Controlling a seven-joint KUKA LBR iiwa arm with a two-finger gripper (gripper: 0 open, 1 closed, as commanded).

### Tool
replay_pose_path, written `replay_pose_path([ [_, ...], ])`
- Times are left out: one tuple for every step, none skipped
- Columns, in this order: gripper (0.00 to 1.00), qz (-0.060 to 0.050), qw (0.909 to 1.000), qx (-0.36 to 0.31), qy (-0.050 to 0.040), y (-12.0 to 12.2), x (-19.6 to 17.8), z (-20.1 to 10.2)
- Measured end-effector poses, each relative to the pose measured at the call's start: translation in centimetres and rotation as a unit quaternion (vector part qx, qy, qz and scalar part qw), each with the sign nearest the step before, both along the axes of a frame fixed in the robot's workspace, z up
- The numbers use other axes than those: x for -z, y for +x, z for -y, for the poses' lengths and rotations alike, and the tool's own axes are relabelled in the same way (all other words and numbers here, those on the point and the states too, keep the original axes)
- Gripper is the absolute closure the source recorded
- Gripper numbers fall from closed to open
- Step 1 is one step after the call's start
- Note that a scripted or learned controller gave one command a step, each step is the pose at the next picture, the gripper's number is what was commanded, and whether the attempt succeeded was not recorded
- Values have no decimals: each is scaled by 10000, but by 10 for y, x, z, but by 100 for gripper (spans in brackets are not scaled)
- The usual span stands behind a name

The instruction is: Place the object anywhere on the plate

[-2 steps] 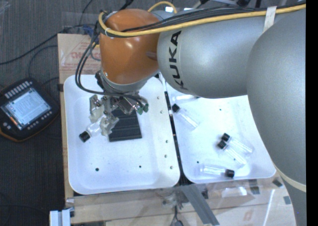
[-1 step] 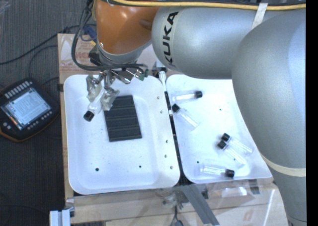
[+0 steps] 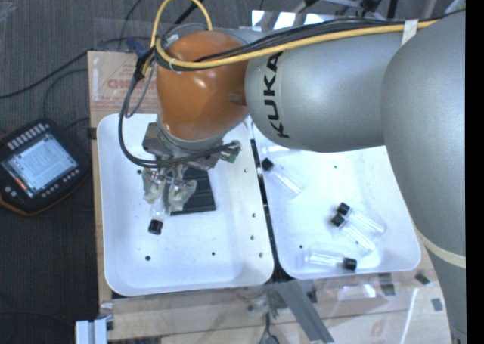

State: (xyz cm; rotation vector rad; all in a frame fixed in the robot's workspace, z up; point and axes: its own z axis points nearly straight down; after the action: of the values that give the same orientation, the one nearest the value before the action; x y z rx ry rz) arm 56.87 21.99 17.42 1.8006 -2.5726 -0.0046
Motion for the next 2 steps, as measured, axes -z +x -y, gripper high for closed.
replay_pose_path([
  [100,22,9996,285,19,78,-45,-3],
  [100,13,9995,298,63,78,-53,-6],
])
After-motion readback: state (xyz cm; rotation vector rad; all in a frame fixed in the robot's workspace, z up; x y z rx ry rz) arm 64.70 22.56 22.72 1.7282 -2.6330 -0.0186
